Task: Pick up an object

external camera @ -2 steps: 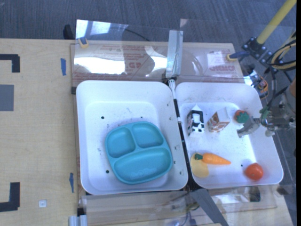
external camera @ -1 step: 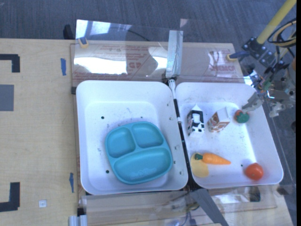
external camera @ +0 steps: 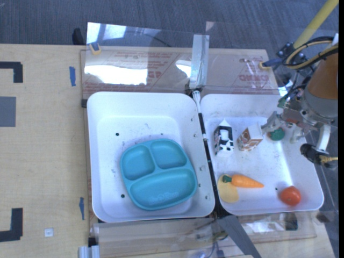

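I had the gripper [external camera: 276, 130] over the right bin [external camera: 314, 190], its fingers around a green ball [external camera: 277, 135]. It was caught near the fingertips, so I judged it could slip on lift. Count: one cow [external camera: 223, 138], block [external camera: 249, 140], carrot [external camera: 244, 181], yellow piece [external camera: 228, 194], tomato [external camera: 291, 195]; one blue plate [external camera: 158, 173] in the left bin [external camera: 102, 144].

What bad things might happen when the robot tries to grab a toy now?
1. The gripper sits near the right bin's far right wall, by a small green thing; it might bump the wall or slip off.
2. The cow and little house toy stand close together, so one could get knocked over.
3. The round tomato might roll away.
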`<state>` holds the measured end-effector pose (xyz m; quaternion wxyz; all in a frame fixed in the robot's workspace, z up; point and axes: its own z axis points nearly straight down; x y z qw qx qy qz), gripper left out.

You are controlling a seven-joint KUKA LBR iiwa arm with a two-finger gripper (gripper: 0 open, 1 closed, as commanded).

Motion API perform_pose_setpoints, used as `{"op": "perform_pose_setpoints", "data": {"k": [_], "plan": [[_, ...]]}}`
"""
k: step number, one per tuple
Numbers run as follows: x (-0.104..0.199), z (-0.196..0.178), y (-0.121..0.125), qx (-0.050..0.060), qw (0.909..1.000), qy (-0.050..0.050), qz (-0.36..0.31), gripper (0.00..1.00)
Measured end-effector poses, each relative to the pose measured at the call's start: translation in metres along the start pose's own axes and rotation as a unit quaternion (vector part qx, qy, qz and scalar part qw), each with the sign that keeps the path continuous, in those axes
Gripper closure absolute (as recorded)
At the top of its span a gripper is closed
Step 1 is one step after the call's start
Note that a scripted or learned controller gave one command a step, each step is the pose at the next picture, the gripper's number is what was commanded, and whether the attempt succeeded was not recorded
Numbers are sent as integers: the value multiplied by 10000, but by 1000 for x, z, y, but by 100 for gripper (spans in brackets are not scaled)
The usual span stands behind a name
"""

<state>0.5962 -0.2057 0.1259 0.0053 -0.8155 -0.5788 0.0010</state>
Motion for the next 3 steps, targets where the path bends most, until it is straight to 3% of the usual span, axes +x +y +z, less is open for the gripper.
{"op": "perform_pose_setpoints", "data": {"k": [1,2,3], "plan": [[18,37,27,-66,9999,64,51,0],[13,27,27,-81,10000,5,54,100],[55,-76,-2,-87,9995,-12,320,100]]}}
